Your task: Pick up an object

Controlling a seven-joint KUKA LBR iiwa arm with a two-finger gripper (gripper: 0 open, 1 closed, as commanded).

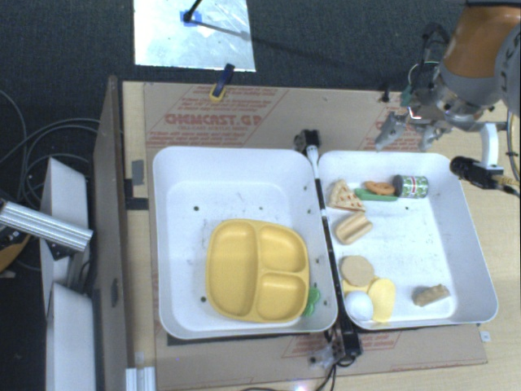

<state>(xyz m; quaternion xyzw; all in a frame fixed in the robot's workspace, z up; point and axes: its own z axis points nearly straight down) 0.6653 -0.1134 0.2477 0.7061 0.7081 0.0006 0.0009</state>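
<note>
Two white bins sit side by side on the bench, and nearest the camera the left bin (175,177) carries a yellow divided plate (257,270) lying flat, with a scrap of green (313,300) peeking out at its right edge against the divider. Across in the right bin (464,243), the front row is busy: a white egg (359,305) just beside a yellow lemon-like piece (383,296), a round tan cookie (356,270) touching behind them, and a brown chunk (430,295) well apart near the right wall. Moving up, a hot dog bun (353,228) lies tilted near the divider. Behind it, a pizza slice (344,196) rests close to the bin's back left corner, with an orange piece on a green strip (378,190) next to it and a small green-labelled can (411,186) lying on its side at the end of that line. Farther back, beyond the right bin's rear rim, the gripper (411,133) hangs above the cardboard, fingers spread apart with nothing between them, well clear of every item. Above it rises the arm's orange band (480,43). Far left, a shiny square sheet (191,23) lies on the dark floor
</note>
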